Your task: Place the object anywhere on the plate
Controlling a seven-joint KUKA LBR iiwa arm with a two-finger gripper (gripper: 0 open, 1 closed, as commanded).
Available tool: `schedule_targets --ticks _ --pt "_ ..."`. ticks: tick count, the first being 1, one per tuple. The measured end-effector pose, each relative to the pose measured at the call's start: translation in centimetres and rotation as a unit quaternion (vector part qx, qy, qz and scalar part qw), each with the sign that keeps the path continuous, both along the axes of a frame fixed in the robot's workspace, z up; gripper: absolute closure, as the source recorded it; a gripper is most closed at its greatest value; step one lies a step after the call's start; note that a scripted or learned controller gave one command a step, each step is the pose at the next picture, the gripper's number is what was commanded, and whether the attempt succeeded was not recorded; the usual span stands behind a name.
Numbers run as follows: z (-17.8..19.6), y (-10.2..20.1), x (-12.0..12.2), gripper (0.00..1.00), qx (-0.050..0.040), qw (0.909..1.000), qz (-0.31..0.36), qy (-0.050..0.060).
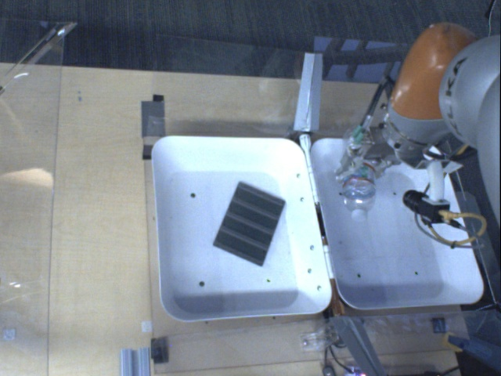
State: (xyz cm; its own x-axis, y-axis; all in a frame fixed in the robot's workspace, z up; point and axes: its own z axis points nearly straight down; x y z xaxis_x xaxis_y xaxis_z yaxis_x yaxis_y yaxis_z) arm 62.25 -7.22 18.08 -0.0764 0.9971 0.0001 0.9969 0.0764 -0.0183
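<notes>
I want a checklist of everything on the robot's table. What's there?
Surface: wooden bench with two white bins, left bin and right bin.
Job's things: dark ridged plate lying flat in the left bin; clear see-through object in the right bin.
Clutter: nothing seen.
Grippers: gripper right above the clear object; grasp unclear.
Cables: yellow and black cable beside the arm.
Surroundings: dark floor beyond the bench.

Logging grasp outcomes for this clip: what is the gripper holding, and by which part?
Cannot be told: the gripper sits right above a small clear plastic object in the right white bin, contact unclear.
</notes>
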Motion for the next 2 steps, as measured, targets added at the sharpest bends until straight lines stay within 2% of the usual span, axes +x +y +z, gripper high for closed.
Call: schedule_targets --ticks 1,2 --pt "0.5 6.5 -2.0 1.0 0.0015 0.998 0.062 -0.012" --pt "3.4 15.4 -3.6 1.0 0.0027 0.9838 0.179 -0.012"
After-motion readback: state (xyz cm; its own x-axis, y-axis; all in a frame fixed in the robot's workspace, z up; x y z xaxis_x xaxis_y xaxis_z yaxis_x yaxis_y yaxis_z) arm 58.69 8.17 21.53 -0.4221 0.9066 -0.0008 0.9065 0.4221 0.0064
